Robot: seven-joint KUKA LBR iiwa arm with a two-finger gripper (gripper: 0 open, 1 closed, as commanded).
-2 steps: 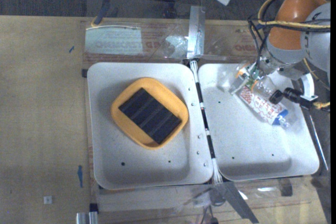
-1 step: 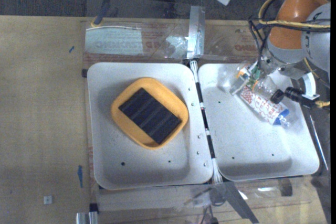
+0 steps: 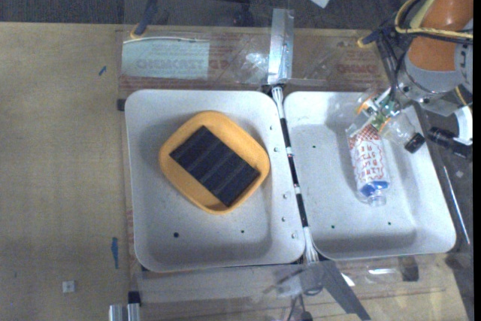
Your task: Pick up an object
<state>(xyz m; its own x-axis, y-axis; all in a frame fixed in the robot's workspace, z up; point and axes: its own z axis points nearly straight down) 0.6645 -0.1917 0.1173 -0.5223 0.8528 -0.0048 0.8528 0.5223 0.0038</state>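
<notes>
Camera view. Two shallow white bins sit side by side on a wooden bench. The left bin (image 3: 150, 237) holds an orange-yellow tray-shaped object with a dark ribbed panel (image 3: 214, 162) on top, lying near the bin's middle and turned at an angle to the walls.

The right bin (image 3: 421, 233) holds a clear plastic bottle (image 3: 369, 162) with a red-and-white label, lying on its side, blue cap toward the near edge.

The grey arm (image 3: 436, 49) with its orange band enters at upper right. The gripper (image 3: 385, 110) stands over the far right part of the right bin, just at the bottle's far end. Whether it touches the bottle cannot be told, nor whether its hand is spread or closed.
</notes>
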